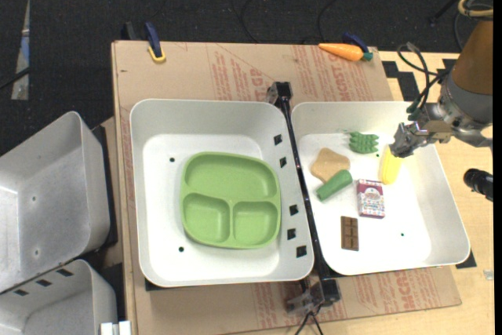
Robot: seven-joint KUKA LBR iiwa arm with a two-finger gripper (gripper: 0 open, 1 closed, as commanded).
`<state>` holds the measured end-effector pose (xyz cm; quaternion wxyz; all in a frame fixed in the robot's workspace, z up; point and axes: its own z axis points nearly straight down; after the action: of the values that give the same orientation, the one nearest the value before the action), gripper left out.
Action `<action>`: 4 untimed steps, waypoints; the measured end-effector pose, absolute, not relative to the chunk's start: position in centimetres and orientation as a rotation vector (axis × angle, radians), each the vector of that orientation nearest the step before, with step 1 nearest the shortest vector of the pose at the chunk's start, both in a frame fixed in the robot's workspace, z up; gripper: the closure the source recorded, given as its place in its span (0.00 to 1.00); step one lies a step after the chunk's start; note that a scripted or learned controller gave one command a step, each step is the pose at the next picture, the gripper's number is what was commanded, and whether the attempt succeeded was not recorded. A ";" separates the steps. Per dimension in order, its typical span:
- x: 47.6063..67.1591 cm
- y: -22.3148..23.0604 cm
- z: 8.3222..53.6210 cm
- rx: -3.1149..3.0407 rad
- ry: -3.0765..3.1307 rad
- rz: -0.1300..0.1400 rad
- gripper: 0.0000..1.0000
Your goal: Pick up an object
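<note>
Nearest, toward the front of the right shallow white bin (420,235): a flat brown rectangular block (350,233), lying apart from everything else. Just beyond, a small pink-and-white carton (371,198), a short green cylinder (335,184) resting against a tan, bread-slice-shaped piece (329,164), and a stubby yellow plastic object (388,167) standing as the likely target. Above the yellow object's far end hangs the tool (406,139), close to or touching it; cannot tell whether spread or pressed together, nor whether anything is gripped. To do the step well: centre over the yellow object's middle rather than its tip, align across its narrow width, descend straight, close firmly, then lift slowly and check that it rises. Keep clear of the carton just beside it and of the ribbed green toy (363,142) lying near the tool on the far side. Across the divider, in the left white bin (157,169), a green compartment plate (231,200), well away from the work. Farthest, on the brown board tabletop (235,67), an orange toy carrot (343,51) at the back edge.
</note>
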<state>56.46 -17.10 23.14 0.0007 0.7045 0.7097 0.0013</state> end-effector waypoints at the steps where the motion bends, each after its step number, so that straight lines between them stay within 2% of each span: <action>1: 57.1 -11.9 24.2 2.212 2.230 0.004 1.00; 2: 58.5 -6.7 23.4 2.213 2.230 0.003 1.00; 3: 59.0 -1.1 22.3 2.214 2.233 0.000 1.00; 4: 58.7 4.2 23.4 2.212 2.231 0.004 1.00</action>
<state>58.73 4.24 23.42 -0.0003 0.7040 0.7102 0.0012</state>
